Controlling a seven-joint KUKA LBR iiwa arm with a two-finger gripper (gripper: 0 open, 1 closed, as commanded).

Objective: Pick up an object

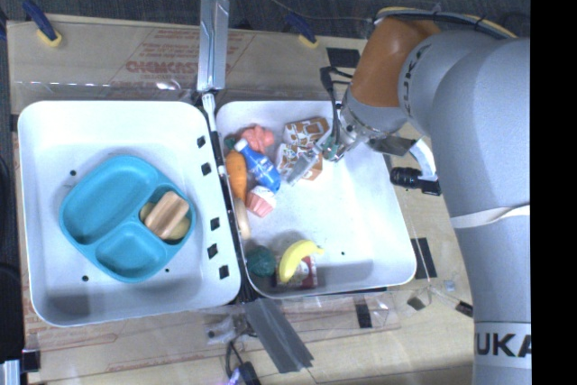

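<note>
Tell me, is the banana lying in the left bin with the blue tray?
No, the banana lies in the right bin, near its front edge.

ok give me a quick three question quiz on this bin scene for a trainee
1. True or false: the blue divided tray lies in the left bin.
2. Which item lies nearest the right bin's near rim? A) carrot B) banana C) blue bottle
3. Fill in: the bread roll sits in a compartment of the ____.

Key
1. True.
2. B; the banana lies beside a dark green item.
3. Tray. The gripper hangs by the snack box in the right bin.
</note>
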